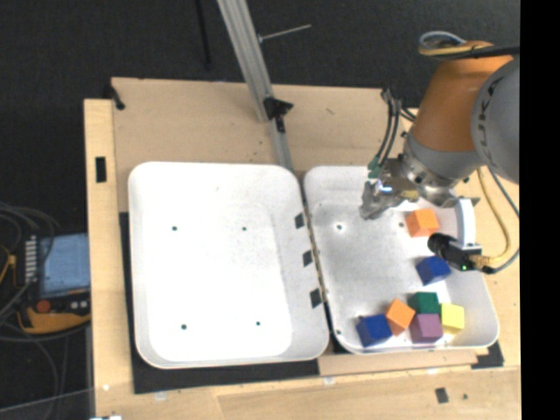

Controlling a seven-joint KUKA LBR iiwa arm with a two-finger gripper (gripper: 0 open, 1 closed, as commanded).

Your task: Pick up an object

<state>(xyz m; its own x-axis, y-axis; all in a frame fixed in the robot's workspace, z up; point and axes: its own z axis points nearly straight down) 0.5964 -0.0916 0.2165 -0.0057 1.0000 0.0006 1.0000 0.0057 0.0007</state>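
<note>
Claw [378, 201] over right bin [350, 261], finger state unclear; nearest orange block [422, 222] just beside, toward the arm.

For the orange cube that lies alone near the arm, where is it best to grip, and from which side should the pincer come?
Probably from straight above, closing on two opposite flat sides of the orange cube. It sits apart from the other blocks, so there looks to be room for fingers around it. The pincer hangs just to its left over the right bin.
</note>
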